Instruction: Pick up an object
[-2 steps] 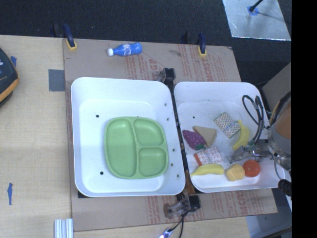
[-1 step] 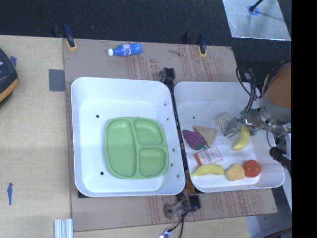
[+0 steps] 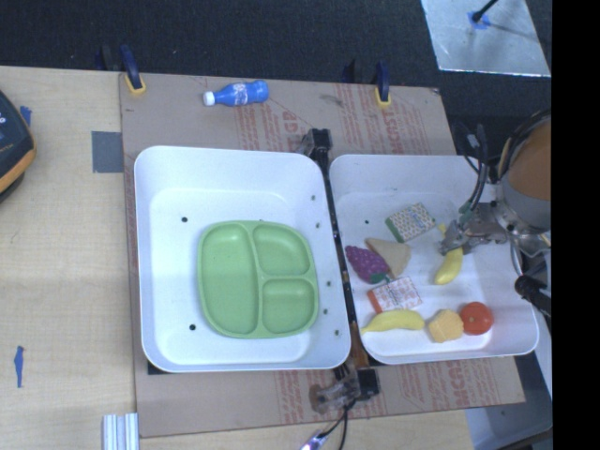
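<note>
Gripper (image 3: 461, 235) sits low in the right bin (image 3: 375, 172), at the 3 o'clock side of the bench; whether it is released or clenched cannot be told, the tip being a dark tangle. Nearest candidate: small yellow piece (image 3: 449, 267), just beside the tip at its 6 o'clock, long axis running roughly 1 to 7 o'clock. Checked card (image 3: 411, 221) lies near, at 9 o'clock of the tip. Tomato (image 3: 476, 318) farther toward 6 o'clock. Red-and-white packet (image 3: 395, 294) carries print, too small to read. Blue bottle (image 3: 237, 94) outside the bins, label unreadable. Green divided plate (image 3: 256, 277) in the left bin (image 3: 159, 172).
</note>
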`<action>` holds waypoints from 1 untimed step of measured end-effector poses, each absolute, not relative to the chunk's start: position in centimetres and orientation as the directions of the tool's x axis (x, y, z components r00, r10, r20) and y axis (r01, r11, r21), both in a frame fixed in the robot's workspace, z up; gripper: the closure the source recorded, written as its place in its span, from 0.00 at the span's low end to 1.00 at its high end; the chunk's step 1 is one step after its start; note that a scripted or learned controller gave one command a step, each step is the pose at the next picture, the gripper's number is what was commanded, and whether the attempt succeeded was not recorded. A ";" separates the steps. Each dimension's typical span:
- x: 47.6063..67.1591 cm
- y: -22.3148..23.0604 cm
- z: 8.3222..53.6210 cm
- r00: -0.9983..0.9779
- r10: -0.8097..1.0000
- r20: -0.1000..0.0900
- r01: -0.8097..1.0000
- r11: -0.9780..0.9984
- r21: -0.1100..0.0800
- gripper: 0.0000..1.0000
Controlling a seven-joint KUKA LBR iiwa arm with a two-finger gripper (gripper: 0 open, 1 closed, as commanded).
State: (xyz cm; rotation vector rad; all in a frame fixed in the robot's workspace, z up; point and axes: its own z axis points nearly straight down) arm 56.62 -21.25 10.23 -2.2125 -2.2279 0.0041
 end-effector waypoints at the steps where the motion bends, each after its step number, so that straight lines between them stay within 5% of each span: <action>1: 58.6 -15.0 16.2 -0.005 1.000 0.001 1.000 0.005 -0.001 1.00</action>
